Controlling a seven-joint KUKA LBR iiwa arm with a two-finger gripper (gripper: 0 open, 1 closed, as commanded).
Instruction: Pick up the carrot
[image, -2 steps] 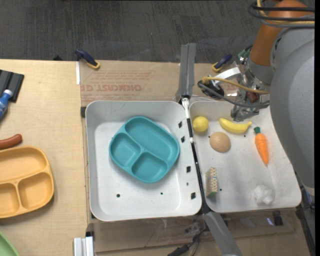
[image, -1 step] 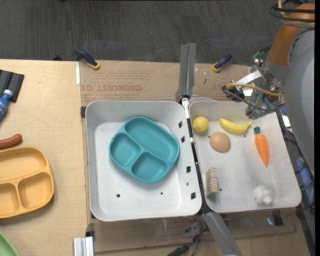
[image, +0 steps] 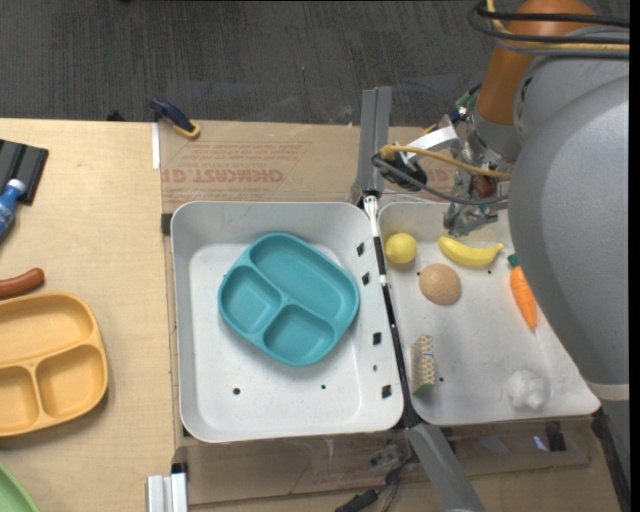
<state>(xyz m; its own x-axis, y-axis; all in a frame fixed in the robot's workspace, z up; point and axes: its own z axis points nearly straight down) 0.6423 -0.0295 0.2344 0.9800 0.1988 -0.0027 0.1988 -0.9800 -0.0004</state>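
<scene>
Carrot (image: 523, 297) lies in the right bin (image: 470, 400), near the bin's right wall, long axis running roughly top-to-bottom of the camera view, green end uppermost. It is partly tucked under the grey bulk of the arm (image: 580, 220) as seen from above.

Gripper (image: 472, 212) hangs over the far end of the right bin, just above the banana (image: 470, 251) and well short of the carrot. Lemon (image: 401, 248) and a brown egg-shaped item (image: 439, 284) sit to the banana's left.

Judgement on the step: the gripper needs to travel toward the carrot's middle and turn so it closes across the narrow width, not along the length. The nearby bin wall leaves little room on that side.

State of the gripper's closing: cannot tell; the tips are blurred by cabling and clutter. Nothing is visibly held.
</scene>
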